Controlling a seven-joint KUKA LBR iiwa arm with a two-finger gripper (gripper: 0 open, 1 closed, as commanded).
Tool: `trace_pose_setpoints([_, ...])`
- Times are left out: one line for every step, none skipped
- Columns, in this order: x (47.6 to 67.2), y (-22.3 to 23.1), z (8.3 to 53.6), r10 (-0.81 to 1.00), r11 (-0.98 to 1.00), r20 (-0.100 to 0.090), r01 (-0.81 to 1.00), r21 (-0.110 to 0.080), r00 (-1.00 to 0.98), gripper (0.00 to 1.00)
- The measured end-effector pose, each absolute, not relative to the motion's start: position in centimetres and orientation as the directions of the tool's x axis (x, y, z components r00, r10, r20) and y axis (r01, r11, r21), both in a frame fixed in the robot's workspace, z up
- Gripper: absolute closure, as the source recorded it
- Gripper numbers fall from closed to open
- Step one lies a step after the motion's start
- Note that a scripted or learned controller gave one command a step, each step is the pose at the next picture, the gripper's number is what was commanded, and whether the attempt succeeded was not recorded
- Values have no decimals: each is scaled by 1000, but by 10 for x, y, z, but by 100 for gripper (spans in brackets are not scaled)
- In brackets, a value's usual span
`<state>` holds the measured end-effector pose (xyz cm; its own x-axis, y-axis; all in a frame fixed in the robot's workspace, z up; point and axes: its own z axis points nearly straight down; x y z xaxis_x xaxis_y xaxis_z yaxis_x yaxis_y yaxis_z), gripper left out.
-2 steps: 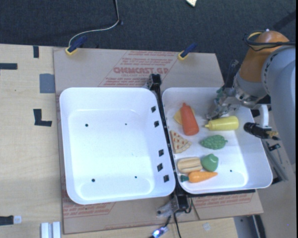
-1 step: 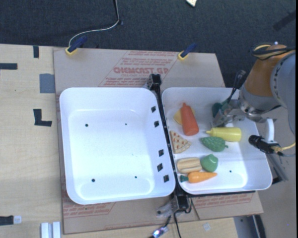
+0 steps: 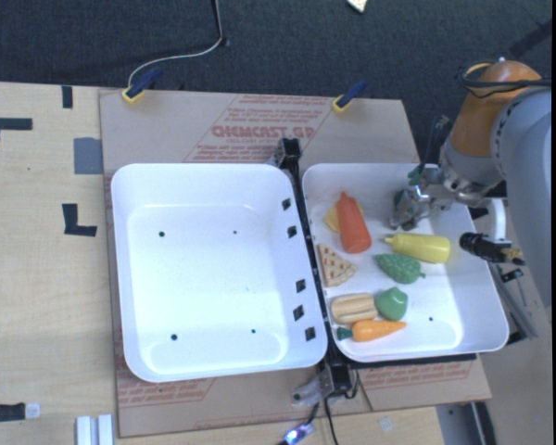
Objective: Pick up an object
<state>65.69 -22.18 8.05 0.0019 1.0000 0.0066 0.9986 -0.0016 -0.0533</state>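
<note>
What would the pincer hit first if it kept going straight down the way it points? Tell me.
Probably the white floor of the right bin, just above the yellow corn. The pincer hangs over that bare patch; depth is hard to judge, so it could clip the corn's upper edge.

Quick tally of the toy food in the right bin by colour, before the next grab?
Orange or red: 2, the bottle and the carrot
Yellow: 2, the corn and a piece behind the bottle
Green: 2, a leafy piece and a round piece
Tan: 2, the waffle slice and the bun
Total: 8
</note>
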Motion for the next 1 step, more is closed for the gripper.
trace_pose_setpoints([648, -223, 82, 1000, 0, 7, 1000, -22, 0, 100])
